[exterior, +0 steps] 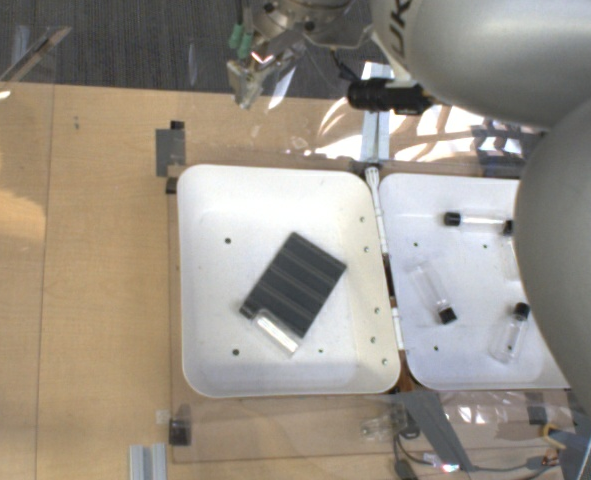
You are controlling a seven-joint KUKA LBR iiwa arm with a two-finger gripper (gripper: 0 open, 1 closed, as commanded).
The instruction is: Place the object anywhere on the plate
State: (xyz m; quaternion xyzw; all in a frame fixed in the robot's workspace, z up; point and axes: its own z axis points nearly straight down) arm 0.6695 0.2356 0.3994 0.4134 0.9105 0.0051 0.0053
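Wooden surface (75, 268) under a clear sheet carries two shallow white bins side by side, w/ dark ribbed flooring past its far edge. Nearest the camera: loose cables and clear bits at the front edge, bottom right. Left bin (205, 368) holds one item, a dark grey ribbed plate (295, 283), rectangular, lying flat and turned diagonally, w/ a pale strip along its lower-left end. Right bin (415, 358) holds three small clear vials w/ black caps: one near the front right (510, 336), one mid-bin (435, 296), one lying sideways toward the back (475, 221). All three sit well apart from the plate, across the divider between bins.

Arm (535, 48) comes in from the right, big grey body covering the right bin's far side; letters "UK" readable on the casing, rest cut off. Orange band at the top edge. Tool (247, 76) hangs beyond the bins' back edge, over the surface, pointing down-left; can't tell how wide it is set.
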